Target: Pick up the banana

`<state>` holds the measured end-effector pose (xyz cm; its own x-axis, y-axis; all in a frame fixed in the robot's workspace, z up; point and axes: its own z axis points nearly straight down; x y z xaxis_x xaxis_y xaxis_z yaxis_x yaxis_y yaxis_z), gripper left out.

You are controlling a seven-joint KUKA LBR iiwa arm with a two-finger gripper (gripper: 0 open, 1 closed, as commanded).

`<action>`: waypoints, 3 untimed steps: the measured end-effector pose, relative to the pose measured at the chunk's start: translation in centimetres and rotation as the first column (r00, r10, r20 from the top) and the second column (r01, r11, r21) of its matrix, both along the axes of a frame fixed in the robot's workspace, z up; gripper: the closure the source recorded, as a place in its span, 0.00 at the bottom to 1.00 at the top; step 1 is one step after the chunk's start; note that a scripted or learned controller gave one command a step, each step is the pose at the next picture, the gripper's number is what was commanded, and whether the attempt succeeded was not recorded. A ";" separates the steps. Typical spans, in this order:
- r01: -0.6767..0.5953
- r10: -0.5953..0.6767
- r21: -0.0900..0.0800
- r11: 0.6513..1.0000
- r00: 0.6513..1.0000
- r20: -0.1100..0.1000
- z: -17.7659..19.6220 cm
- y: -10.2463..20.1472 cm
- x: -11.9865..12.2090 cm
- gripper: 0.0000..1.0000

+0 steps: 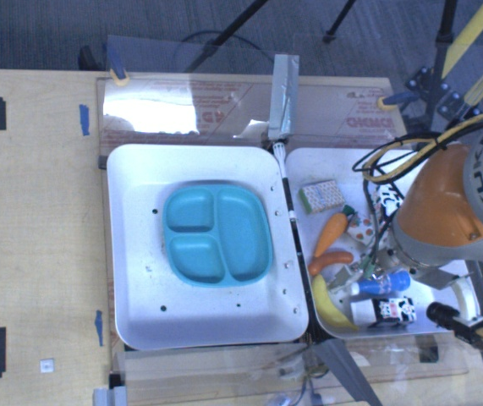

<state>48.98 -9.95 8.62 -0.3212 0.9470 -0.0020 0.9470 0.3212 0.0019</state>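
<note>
Camera view: the banana (326,305) lies in the right bin (309,166), along its lower-left side, just beside the wall shared with the left bin (131,252). It curves from near the orange hot-dog-like piece (331,260) down toward the bin's front wall.

Handling, as a judgement: it looks like a light plastic toy, stiff, smooth and somewhat slippery, with a curved body that could roll or slide out of a loose pinch. The best hold is across its thick middle, square to its length, with room kept from the bin wall.

The gripper (368,279) sits low in the right bin, under the arm's orange band (440,197). Whether it is open or closed cannot be told; wrist and clutter hide it. The banana lies just to the gripper's left and slightly below, near but not seen between anything. A cow-patterned bottle (385,309) and a carrot (332,231) crowd the spot. 1 blue divided plate (218,233) rests in the left bin.
</note>
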 end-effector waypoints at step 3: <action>0.000 0.000 0.000 1.000 1.000 0.001 0.0 0.0 0.0 0.00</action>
